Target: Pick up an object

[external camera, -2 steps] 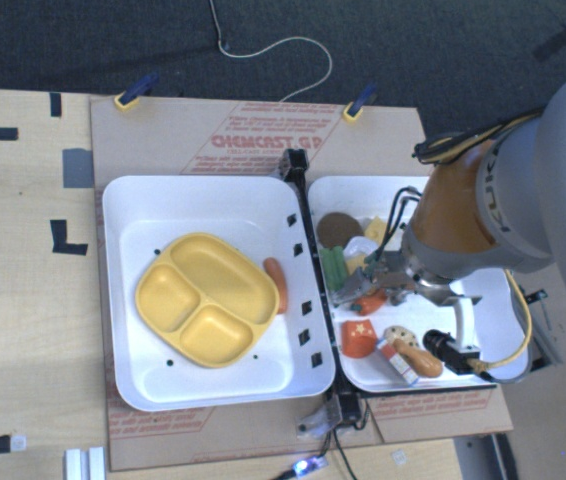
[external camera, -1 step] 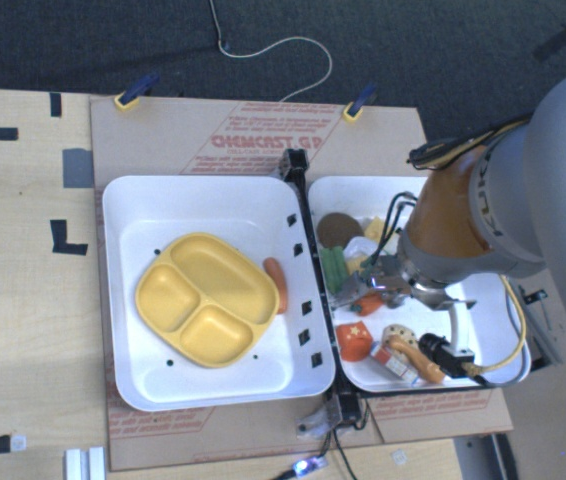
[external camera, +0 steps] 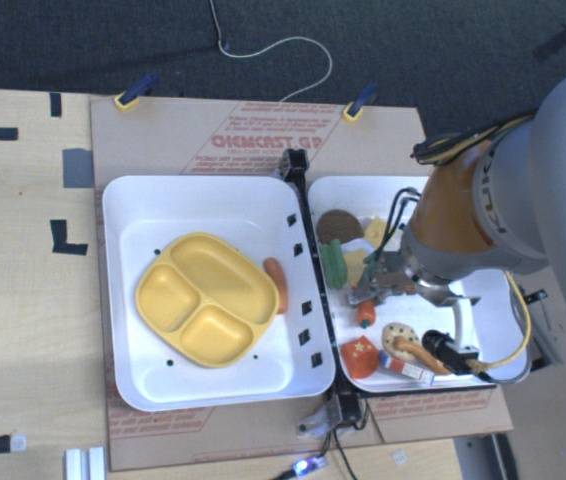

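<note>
My gripper [external camera: 368, 290] hangs low in the right bin [external camera: 493, 383], its dark fingers pointing down toward the bin's left part. Just below the fingertips lies a small orange-red piece [external camera: 366, 315]. Left of the gripper a green block [external camera: 335, 264] leans along the bin's left wall, with a brown round piece [external camera: 337, 225] and a yellow piece [external camera: 375, 232] behind it. Nearer the front lie a red piece [external camera: 360, 356], a cream round toy [external camera: 400, 339] and a small carton [external camera: 410, 369].
The left bin [external camera: 128, 208] holds a yellow divided plate [external camera: 206, 297] and an orange sausage-shaped piece [external camera: 277, 282] at the plate's right edge. The grey arm with its orange band [external camera: 453, 203] covers the right bin's back right. A black divider [external camera: 308, 258] separates the bins.
</note>
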You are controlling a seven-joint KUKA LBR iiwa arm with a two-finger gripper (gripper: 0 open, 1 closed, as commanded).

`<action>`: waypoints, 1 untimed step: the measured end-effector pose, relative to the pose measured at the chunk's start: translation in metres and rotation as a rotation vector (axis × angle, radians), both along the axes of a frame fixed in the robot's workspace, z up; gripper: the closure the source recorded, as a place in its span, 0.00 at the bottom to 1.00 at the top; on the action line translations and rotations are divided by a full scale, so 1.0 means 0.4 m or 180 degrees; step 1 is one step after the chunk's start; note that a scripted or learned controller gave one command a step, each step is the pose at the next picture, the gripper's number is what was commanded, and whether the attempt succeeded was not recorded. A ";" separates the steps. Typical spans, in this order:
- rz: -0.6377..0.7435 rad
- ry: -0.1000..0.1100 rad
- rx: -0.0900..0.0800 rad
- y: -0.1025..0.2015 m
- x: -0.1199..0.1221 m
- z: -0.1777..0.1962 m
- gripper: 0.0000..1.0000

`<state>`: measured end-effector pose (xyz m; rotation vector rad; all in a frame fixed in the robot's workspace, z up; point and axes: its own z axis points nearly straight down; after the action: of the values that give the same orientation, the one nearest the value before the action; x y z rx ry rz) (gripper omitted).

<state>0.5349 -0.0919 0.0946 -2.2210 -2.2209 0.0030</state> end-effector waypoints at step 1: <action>0.0002 -0.0007 0.0004 -0.003 0.001 0.104 1.00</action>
<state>0.5354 -0.0932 0.1361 -2.2209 -2.2221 -0.0005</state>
